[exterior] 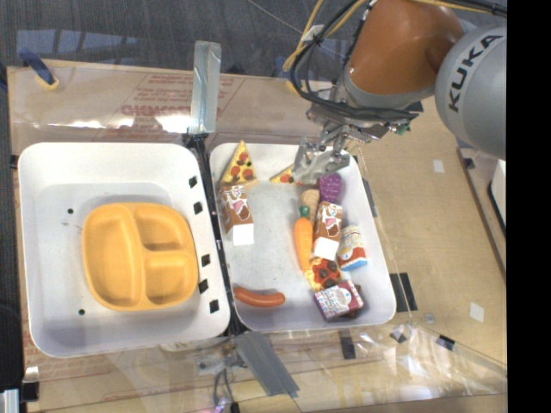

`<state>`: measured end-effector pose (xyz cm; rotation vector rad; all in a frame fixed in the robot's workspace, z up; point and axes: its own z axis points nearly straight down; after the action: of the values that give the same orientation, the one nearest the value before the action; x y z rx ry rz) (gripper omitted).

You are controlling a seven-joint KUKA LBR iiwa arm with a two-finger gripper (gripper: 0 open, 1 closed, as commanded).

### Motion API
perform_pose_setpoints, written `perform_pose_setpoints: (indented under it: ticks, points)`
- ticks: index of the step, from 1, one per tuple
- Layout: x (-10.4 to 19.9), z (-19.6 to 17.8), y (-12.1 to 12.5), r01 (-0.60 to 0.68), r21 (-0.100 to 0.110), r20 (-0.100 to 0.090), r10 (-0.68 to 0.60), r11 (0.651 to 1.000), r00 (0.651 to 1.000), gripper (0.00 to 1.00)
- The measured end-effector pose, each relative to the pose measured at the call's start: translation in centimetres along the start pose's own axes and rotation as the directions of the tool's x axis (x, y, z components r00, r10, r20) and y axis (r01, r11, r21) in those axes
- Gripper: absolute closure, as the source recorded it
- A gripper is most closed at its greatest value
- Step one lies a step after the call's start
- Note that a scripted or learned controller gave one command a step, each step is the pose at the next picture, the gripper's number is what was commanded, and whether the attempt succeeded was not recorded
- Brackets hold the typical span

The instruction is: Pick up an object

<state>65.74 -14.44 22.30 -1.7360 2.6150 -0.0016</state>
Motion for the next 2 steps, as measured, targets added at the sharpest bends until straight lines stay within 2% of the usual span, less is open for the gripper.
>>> perform_pose_setpoints:
  ticks: [1, 2]
  points:
    - [-6.7, 2.8, 3.1, 0.043, -0.004, 0.001, -0.043, 0.999, 0.999, 1.00]
    - [-6.5, -7.5, 2.6, -0.332, 0.006, 0.003, 0.332, 0.943, 0.943, 1.00]
